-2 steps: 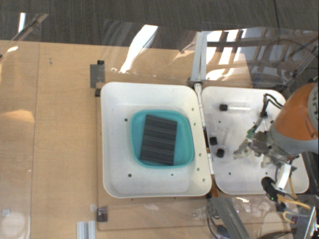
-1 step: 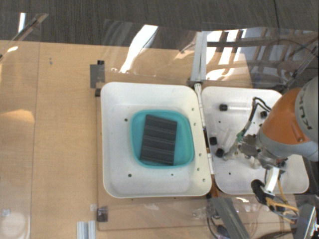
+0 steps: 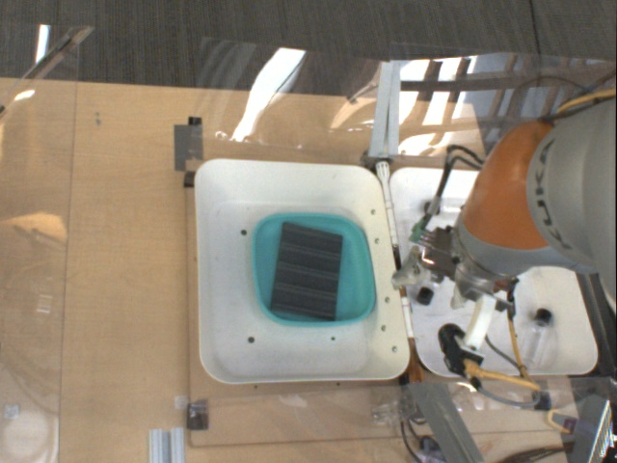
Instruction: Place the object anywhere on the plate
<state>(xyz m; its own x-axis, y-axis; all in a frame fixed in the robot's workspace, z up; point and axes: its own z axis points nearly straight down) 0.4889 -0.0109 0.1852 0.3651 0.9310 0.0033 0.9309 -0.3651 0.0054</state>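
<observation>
Plate [image 3: 362, 278], teal and square with rounded corners, sits mid-way in the left white bin [image 3: 227, 345]. On it lies the object [image 3: 308, 272], a dark ribbed slab (tilted slightly). At three o'clock from the plate I see my arm [image 3: 525, 196] over the right bin [image 3: 569, 350]; the gripper [image 3: 424, 263] hangs by the dividing rim, its opening I cannot tell.

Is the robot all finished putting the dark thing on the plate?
Looks done: the dark ribbed block lies flat on the teal plate in the left bin. In hand: nothing I can see; the arm is over the right bin. Left: probably nothing.
</observation>
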